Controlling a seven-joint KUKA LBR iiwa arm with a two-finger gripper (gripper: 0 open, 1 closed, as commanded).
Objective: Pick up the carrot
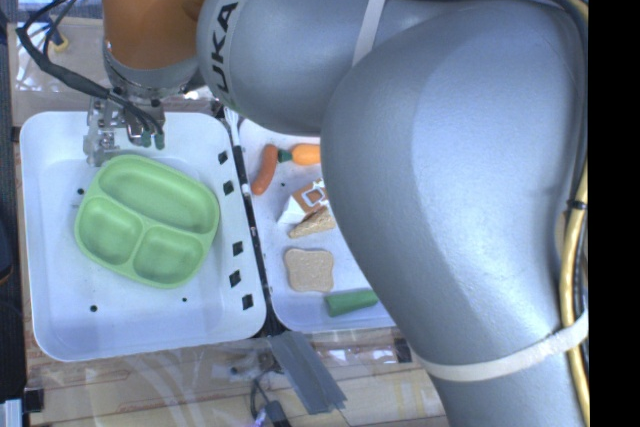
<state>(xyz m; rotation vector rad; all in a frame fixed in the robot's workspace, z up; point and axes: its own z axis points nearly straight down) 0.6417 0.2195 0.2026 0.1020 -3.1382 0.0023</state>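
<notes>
Claw [122, 137] hangs at about eleven o'clock in the view, low over the far corner of the left bin [60, 315], just past the upper edge of the green plate [148, 223]. Nothing sits between its tips, though whether they are apart or together I cannot tell from this slant, since metal and cable clutter blur into one another. The orange wrist band [150, 0] sits straight above it, which suggests a near-vertical pose, the usual stance for a top-down grab or release.

What looks like the carrot [307, 154] lies in the right bin [300, 320], at about three o'clock from the claw and well apart from it, across the divider [245, 215]. Only an orange piece with a green tip shows; the arm [450, 175] hides the rest. A reddish sausage [264, 169] lies just beside it at its nine o'clock, tilted, close enough to be caught by mistake. Toward six o'clock from the carrot come a sandwich wedge [312, 221], a bread slice [308, 269] and a green block [351, 301].

Judging by this layout, the pick is not yet begun: the claw is over the wrong bin and must cross toward three o'clock first.
</notes>
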